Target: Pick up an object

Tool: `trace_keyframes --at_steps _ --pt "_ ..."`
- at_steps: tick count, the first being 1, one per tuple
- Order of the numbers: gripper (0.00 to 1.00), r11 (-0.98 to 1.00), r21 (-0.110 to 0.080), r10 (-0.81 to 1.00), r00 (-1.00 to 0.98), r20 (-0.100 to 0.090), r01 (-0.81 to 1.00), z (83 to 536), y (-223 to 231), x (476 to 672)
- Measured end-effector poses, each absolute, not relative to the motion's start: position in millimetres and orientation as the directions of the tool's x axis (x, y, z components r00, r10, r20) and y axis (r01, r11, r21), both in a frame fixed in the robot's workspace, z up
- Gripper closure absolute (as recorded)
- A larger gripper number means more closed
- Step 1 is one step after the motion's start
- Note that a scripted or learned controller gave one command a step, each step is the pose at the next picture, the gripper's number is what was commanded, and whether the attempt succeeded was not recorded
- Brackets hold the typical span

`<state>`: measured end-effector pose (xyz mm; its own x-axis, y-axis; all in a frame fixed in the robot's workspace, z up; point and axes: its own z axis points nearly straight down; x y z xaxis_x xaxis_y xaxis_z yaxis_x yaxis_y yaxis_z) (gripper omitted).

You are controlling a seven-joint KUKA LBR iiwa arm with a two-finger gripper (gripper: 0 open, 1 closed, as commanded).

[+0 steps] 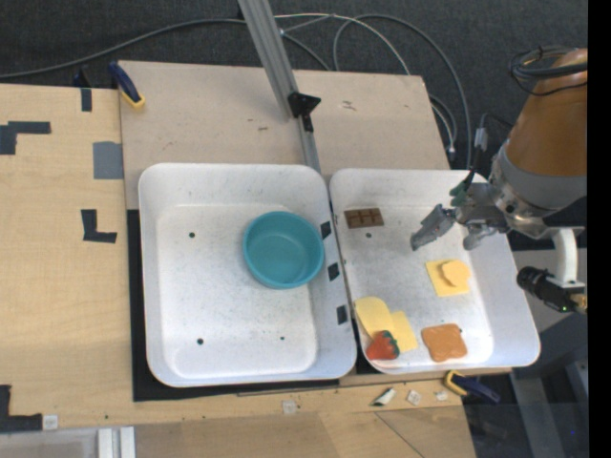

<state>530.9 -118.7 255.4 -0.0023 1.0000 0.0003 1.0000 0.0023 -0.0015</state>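
My gripper [452, 236] hangs over the right bin [511, 299], near its middle right. It is open, with its two grey fingers [430, 228] spread and nothing between them. A small yellow piece [450, 277] lies just below it in the picture. A brown chocolate-like bar [363, 219] sits at the bin's back left. Along the bin's front lie a pale yellow piece [382, 315], a red strawberry-like item [382, 346] touching it, and an orange-brown slice [444, 342]. A teal bowl [284, 248] stands upright in the left bin [181, 294].
A slanted metal pole [277, 55] rises behind the bins, with cables [401, 36] running across the board at the back. Small clamps [127, 86] sit at the board's corners. The arm's orange band [554, 113] looms at the right edge.
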Motion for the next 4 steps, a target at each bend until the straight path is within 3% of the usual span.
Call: trace_keyframes --at_steps 1,4 --pt "0.0 0.002 -0.002 1.0 -0.002 0.0 1.0 255.5 -118.8 530.9" --pt "0.0 0.001 -0.006 1.0 -0.001 0.001 1.0 91.4 -113.3 518.7"
